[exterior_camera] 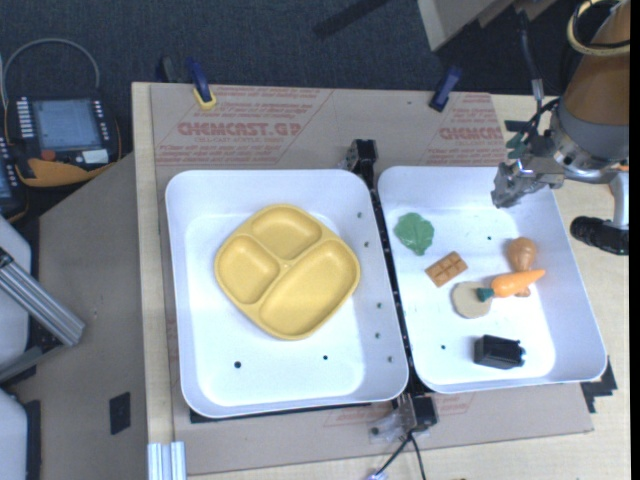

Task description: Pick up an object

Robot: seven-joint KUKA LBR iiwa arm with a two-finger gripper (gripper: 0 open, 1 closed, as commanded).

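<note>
Arm [598, 88] cut off at right edge; end effector [512, 184] blurred.

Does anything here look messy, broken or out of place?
Nothing broken or spilled. The yellow divided plate sits askew in the left bin. In the right bin, the orange carrot rests partly on a beige disc.

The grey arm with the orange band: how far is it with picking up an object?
Nothing looks done yet. The claw is above the far right corner of the right white bin, with no object between its fingers that I can see. The green leafy toy, brown waffle piece, orange carrot and black block all lie on the bin floor. Choosing an object, descending, closing and lifting are all left.
</note>
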